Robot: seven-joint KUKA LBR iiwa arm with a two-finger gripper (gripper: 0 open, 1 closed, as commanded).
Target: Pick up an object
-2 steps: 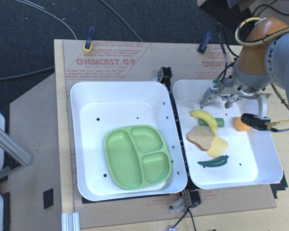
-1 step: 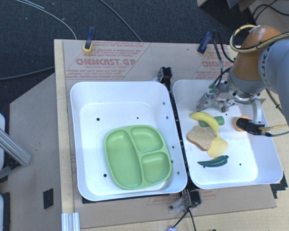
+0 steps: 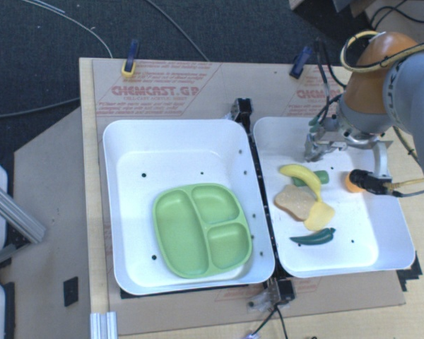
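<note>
From the overhead camera, I am hovering my hand [image 3: 316,149] over the right bin [image 3: 389,249], just above a yellow banana [image 3: 302,177] lying beside a bread slice [image 3: 296,202]. I cannot tell its state. I am judging that descending straight and centred over the banana's curve suits best.

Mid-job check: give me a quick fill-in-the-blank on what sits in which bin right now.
1. The green divided plate lies in the ____ bin as the camera sees it.
2. The plate has ____ compartments.
3. The banana rests partly on the slice of ____.
4. The dark green pepper lies nearer the camera than the ____ chip.

Missing words: left; three; bread; yellow
</note>
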